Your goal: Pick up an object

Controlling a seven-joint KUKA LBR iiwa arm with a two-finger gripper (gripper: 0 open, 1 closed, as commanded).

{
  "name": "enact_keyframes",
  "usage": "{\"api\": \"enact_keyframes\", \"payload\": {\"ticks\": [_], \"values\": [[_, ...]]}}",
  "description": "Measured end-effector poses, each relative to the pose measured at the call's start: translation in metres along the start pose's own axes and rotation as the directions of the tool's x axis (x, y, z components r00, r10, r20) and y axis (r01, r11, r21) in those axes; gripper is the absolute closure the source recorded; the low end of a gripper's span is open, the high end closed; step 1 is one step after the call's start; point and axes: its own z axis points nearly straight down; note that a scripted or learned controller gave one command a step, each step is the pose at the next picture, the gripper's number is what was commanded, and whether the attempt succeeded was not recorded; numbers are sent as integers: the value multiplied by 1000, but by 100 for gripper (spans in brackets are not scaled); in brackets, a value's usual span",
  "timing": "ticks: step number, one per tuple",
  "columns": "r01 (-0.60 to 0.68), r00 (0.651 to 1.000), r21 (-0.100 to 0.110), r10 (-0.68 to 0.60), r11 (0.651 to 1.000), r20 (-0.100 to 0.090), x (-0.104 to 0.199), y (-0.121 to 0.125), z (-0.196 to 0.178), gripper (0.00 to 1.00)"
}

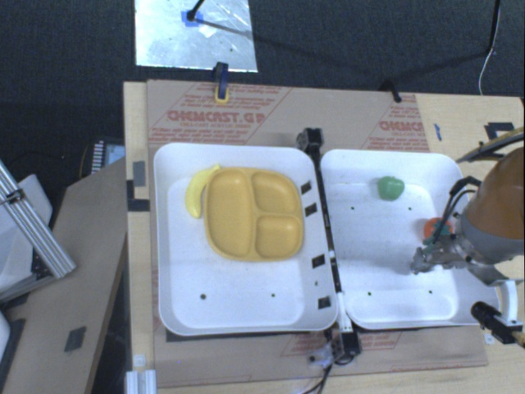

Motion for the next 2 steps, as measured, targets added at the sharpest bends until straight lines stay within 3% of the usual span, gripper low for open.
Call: {"api": "enact_keyframes", "payload": {"ticks": [2], "values": [[6,1000,-6,-6,1000,1,1,13,-126,100]]}}
